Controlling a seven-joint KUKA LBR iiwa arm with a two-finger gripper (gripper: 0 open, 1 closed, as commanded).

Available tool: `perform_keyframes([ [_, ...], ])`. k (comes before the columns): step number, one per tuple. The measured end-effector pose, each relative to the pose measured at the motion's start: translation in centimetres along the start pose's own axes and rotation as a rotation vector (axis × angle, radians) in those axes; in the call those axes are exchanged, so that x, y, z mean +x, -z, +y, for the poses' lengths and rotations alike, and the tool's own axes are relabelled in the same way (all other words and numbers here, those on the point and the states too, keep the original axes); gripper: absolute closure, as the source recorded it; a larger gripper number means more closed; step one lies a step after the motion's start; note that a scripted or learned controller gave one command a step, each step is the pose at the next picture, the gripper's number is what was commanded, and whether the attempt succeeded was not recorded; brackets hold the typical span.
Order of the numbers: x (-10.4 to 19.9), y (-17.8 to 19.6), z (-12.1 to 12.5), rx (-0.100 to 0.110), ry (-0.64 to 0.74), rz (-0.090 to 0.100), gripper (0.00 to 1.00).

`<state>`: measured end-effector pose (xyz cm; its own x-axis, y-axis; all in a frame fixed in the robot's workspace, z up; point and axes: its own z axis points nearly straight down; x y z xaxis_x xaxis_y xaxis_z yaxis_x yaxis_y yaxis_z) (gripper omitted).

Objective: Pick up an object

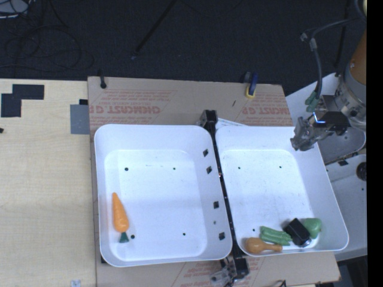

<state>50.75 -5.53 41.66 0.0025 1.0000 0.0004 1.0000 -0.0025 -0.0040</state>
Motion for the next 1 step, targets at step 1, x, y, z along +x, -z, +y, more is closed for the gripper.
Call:
perform_keyframes([
  [1,-7.08,-2.51,-2.14,0.001,-0.005,-0.001,1.0],
])
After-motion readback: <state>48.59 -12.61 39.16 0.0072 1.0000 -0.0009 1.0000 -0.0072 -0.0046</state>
